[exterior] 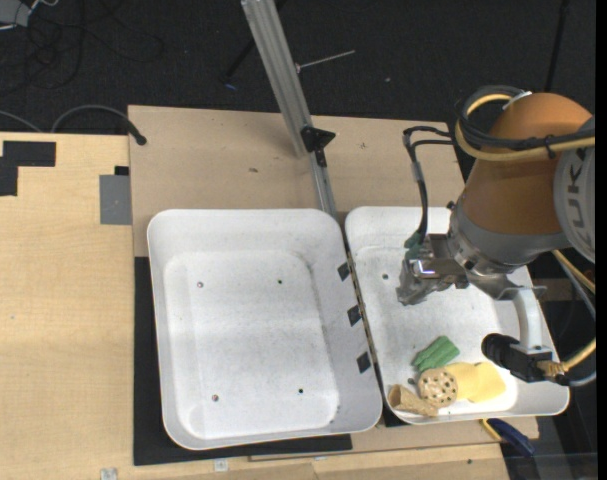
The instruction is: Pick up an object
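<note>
The claw (pixel 420 286) hangs low over the right bin (pixel 383 230); whether it is spread or pressed together cannot be told. Near it, toward the bin's front corner, lie a green piece (pixel 436 353), a round cracker (pixel 436 385) and a yellow piece (pixel 480 381)

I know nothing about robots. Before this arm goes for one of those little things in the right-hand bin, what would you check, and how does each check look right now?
1. Things to pick are in reach: ok. A green soft piece, a round tan perforated disc and a flat yellow piece lie in the near corner of the right white bin.
2. Gripper is over that bin: ok, though it hangs above bare floor, short of the cluster.
3. Gripper holds nothing yet: cannot tell.
4. Targets are separated: not ok. The disc touches the yellow piece.
5. Room beside the bin wall: not ok. The cluster lies close to the near rim.
6. Left white bin is free of the arm: ok.
</note>
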Controlling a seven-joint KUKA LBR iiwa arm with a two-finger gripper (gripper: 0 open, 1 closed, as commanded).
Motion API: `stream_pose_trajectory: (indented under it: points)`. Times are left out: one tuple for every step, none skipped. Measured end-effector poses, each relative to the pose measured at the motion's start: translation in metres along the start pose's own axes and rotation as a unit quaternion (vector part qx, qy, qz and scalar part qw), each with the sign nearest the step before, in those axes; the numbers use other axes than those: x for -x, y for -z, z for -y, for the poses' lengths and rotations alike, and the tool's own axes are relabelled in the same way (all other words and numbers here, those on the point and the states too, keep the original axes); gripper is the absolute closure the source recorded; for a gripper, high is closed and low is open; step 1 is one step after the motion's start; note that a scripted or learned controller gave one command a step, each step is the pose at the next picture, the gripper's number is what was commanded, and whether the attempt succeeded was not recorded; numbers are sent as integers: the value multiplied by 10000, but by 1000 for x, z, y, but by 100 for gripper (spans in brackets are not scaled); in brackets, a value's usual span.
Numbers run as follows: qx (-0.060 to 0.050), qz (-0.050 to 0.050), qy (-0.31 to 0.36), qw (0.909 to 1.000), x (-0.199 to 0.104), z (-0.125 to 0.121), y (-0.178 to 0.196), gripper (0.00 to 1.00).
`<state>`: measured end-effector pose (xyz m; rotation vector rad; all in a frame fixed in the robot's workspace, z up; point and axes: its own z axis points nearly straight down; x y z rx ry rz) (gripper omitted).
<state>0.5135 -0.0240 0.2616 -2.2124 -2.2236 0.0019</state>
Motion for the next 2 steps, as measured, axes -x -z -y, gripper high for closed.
stream_pose_trajectory:
  points:
    - [-9,3,-7,10000,-49,3,-21,100]
    - [5,14,-10,10000,-100,7,-17,100]
